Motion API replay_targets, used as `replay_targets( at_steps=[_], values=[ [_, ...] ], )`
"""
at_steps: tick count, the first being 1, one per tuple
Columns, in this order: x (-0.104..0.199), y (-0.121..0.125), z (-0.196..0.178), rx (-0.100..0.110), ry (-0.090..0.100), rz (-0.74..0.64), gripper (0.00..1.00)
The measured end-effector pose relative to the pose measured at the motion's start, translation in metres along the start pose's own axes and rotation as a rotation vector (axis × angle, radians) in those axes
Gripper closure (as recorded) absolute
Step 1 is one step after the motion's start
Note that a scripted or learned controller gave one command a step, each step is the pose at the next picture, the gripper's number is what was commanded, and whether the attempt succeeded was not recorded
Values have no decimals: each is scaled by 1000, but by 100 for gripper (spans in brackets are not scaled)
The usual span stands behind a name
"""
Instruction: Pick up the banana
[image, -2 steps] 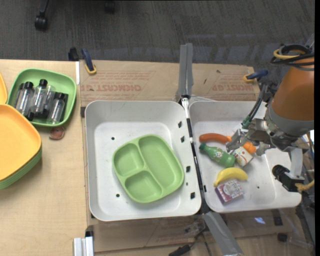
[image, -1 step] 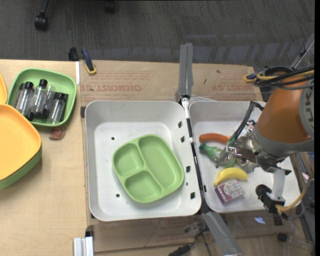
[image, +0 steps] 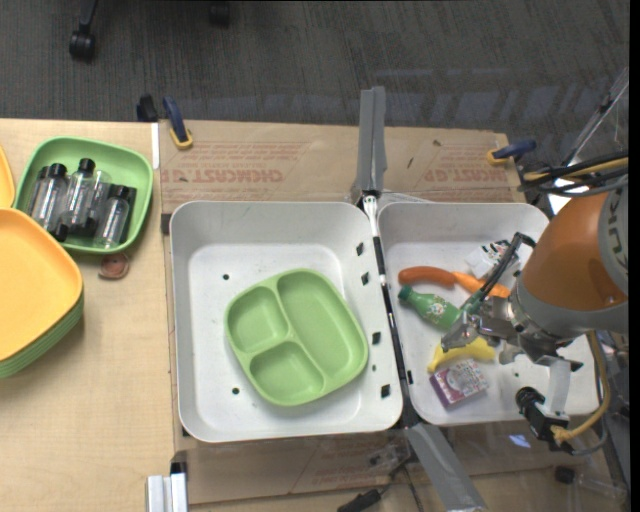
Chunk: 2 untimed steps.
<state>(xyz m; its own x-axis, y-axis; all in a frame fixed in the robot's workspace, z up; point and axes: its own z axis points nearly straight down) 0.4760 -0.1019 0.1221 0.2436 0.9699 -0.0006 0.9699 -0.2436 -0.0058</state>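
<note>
The yellow banana lies in the right white bin, near its middle, just above a purple packet. My gripper hangs directly over the banana's upper right end and hides part of it. The arm's orange band rises to the right of it. How the gripper stands on the banana is hidden by its own body.
An orange carrot and a green bottle lie just up and left of the banana. A green divided plate sits in the left bin. At far left are a green tray of vials and stacked yellow plates.
</note>
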Motion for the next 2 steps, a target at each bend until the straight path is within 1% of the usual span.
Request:
replay_targets(
  at_steps=[1, 2],
  values=[
    [-1, 0, -8, 2, 0, 4, 100],
    [-40, 10, 32, -1, 1, -14, 100]
  ],
)
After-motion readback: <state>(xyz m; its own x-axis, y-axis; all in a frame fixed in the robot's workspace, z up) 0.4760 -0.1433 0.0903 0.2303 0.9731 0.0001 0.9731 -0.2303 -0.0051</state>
